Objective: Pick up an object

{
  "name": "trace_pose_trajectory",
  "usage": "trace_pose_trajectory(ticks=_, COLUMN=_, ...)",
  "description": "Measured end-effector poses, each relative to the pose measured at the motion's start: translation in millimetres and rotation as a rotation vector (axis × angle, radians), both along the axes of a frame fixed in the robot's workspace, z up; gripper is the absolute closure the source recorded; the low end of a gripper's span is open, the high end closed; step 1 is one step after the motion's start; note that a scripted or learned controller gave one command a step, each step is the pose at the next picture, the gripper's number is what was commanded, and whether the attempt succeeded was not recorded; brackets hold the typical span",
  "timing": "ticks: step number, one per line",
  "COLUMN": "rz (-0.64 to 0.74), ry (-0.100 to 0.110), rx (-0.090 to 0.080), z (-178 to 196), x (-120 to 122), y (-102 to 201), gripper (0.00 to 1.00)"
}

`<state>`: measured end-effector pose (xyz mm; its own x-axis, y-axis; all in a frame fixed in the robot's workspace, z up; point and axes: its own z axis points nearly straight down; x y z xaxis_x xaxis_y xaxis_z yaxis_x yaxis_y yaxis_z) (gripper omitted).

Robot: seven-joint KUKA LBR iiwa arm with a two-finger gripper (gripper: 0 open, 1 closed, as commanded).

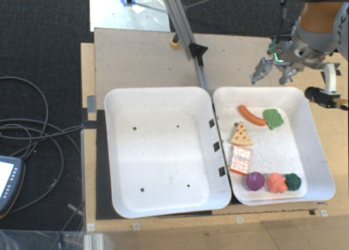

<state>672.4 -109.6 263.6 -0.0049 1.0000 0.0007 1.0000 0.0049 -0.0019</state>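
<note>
The pincer (274, 72) is seen above the far rim of the right bin (313, 129), its two fingers spread wide with nothing between them. It hangs over the tabletop (142, 58) just beyond the bin's far edge, not yet over any of the toys. The step in hand is judged to be the approach: no object has been chosen by contact, and the whole grasp is still to be made.

All candidate objects lie in the right bin. A red sausage (251, 115) and a green leafy piece (273, 118) lie nearest the pincer, close together near the far end. A pizza slice (241, 135) lies beside the near-left of the sausage, with a pink-and-white wafer-like block (240, 161) below it. Along the near edge a purple round piece (254, 181), an orange piece (276, 183) and a dark green broccoli (293, 181) are crowded in a row, touching or nearly so. The left bin (125, 107) carries no objects.

The next move is judged to call for the pincer to be carried inward over the bin, centred on one item, then lowered. The sausage would seem an easy choice, provided the fingers are set across its narrow width and kept off the green piece beside it.
</note>
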Motion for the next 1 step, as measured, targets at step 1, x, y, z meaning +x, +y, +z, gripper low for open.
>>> trace_pose_trajectory(ticks=1, rz=0.002, ry=-0.004, rx=-0.001, z=2.5, x=0.6, y=0.0, gripper=0.00)
